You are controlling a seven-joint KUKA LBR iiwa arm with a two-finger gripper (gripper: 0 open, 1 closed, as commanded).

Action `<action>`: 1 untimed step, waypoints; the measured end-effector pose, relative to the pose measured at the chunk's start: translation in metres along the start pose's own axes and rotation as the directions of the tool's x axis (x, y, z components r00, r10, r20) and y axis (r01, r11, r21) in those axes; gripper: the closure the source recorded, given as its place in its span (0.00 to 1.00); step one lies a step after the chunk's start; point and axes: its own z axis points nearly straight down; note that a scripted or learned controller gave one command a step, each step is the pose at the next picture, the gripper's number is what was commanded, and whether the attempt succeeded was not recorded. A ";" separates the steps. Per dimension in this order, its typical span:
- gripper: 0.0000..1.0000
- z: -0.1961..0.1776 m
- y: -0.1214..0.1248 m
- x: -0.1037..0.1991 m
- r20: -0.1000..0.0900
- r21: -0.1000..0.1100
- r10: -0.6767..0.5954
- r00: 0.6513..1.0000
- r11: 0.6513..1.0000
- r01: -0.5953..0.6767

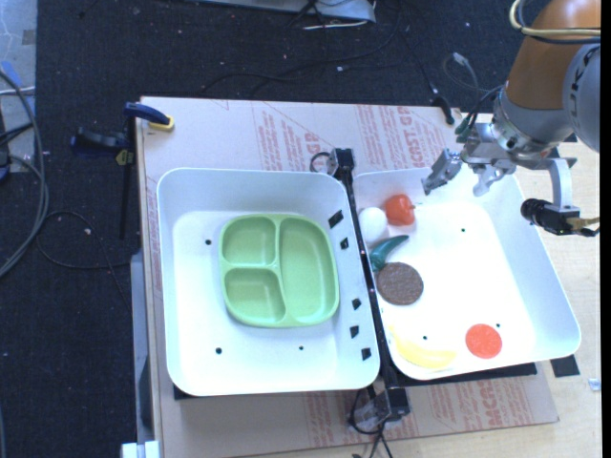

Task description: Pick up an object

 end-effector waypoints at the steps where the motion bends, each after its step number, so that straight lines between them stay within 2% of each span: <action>1: 0.00 -0.003 0.001 0.000 0.001 -0.006 -0.001 1.000 1.000 0.001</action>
